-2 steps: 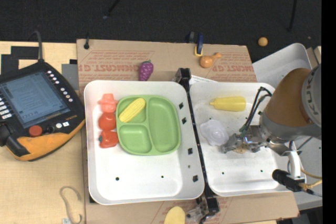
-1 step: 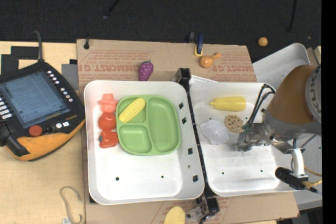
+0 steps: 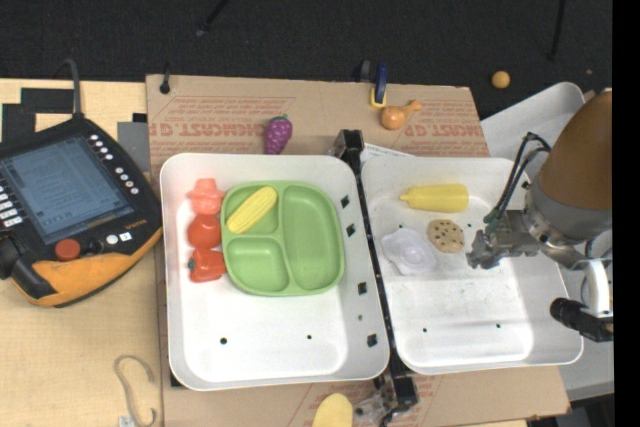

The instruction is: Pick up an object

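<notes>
White plastic bins sit side by side on the desk. My end effector hangs low over the right bin, toward its 3 o'clock side; I cannot tell how it is set or whether it has hold of anything. Just beside it at 9 o'clock lies a cookie, with a clear cup farther at 9 o'clock and a yellow bottle at 11 o'clock. In the left bin, a green divided plate carries a corn cob in its 10 o'clock compartment; red and pink toys lie at the plate's 9 o'clock.
</notes>
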